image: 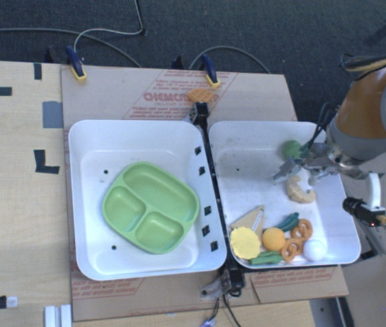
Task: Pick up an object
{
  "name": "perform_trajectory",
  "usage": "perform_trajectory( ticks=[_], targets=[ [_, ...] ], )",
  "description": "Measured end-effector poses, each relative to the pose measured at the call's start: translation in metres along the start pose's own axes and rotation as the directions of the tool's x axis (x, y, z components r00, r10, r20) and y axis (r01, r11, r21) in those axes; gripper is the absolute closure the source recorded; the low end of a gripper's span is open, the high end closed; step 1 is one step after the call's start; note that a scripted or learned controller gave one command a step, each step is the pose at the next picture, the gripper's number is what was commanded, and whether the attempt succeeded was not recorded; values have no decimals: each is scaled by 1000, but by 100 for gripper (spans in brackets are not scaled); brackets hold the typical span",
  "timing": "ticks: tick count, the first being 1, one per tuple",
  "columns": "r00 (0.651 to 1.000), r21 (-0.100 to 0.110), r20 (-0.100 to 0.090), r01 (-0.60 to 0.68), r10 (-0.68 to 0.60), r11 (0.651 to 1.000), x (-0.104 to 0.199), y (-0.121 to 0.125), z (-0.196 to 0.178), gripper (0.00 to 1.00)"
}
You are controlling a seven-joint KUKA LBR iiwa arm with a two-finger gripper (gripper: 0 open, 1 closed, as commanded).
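A cardboard sheet (172, 97) clamped to the bench carries 2 white bins side by side. In the right bin (247, 148) a beige lump (301, 192) lies near the far right wall, likely the pick target since the gripper (295, 171) is low just above it, beside a green object (291, 148). How far the gripper is open I cannot tell, and nothing is visibly in its grasp. Further out, small toy foods cluster in the bin's near corner: an orange ball (273, 239), a yellow disc (245, 242), a pretzel (300, 230). The left bin (84, 182) holds 1 green divided plate (151, 207).
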State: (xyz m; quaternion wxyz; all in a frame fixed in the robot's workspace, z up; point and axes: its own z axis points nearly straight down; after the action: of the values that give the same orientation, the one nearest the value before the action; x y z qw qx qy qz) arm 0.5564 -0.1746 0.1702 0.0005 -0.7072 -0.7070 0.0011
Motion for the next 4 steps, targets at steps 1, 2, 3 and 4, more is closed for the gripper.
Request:
perform_trajectory(
  ticks=[1,2,3,4],
  targets=[
    [1000,-9,2,2,-2,1000,-28,60,83,0],
    [1000,29,0,-6,6,1000,-29,97,86,0],
    [1000,-5,2,1,-1,1000,-41,42,83,0],
    [1000,-6,1,3,-3,1000,-24,113,83,0]
  ],
)
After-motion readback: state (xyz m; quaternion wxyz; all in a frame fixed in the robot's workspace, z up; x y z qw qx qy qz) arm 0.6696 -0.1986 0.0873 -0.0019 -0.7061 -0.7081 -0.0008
